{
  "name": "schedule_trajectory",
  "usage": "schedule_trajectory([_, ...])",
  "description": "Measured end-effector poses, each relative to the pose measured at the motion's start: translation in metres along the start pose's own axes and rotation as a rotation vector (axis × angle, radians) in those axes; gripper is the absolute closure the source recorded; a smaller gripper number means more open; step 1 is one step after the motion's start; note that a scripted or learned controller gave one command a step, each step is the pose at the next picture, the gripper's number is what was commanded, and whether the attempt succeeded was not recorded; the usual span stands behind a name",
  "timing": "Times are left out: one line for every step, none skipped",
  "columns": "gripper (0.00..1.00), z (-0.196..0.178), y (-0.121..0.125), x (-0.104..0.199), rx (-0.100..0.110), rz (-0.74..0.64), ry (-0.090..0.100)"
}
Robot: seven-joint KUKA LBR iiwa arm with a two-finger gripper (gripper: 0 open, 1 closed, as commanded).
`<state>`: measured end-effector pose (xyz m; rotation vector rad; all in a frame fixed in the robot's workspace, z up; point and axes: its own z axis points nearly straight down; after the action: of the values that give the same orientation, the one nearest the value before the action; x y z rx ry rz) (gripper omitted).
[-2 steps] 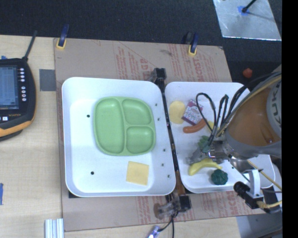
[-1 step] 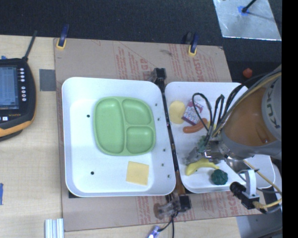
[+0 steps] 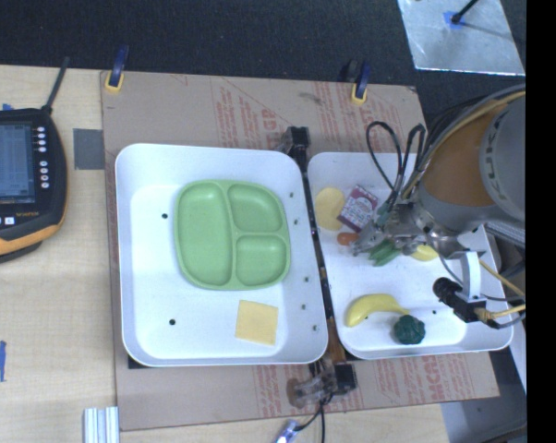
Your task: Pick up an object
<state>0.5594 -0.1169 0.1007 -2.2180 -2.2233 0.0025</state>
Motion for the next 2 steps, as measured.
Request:
schedule_trajectory([1.00,-0.0100,-0.0003,-0.0008,0.002,-0.001,0.001])
schedule_trajectory([0.00,-0.0100,-0.0003,-0.0007,0.003,-0.001,0.001])
